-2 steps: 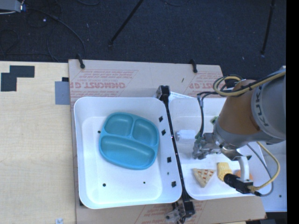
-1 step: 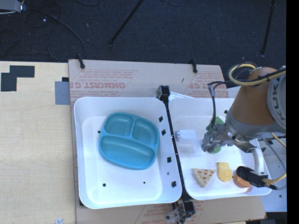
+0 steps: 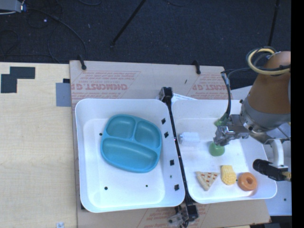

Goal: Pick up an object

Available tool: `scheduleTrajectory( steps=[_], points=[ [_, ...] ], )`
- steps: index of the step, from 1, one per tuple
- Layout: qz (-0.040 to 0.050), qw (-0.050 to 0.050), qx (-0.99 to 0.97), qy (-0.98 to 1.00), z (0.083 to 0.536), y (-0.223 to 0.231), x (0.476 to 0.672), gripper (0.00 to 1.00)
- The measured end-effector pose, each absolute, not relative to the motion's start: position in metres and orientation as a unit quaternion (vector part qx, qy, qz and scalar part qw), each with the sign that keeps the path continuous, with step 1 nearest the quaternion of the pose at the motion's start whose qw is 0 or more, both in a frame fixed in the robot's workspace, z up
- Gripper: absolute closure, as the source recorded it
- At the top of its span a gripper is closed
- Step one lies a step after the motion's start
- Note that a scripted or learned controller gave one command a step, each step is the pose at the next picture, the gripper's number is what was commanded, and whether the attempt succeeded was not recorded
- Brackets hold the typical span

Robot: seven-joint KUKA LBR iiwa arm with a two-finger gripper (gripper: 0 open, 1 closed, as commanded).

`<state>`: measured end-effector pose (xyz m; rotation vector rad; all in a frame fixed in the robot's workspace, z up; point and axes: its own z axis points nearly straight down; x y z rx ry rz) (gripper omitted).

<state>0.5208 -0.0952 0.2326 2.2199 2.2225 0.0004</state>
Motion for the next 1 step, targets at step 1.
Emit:
scheduleTrajectory(
  steps=[1],
  points=[
    [-0.0016, -0.003, 0.708, 0.707, 0.2316, -0.0960, 0.5212, 1.00]
  ],
)
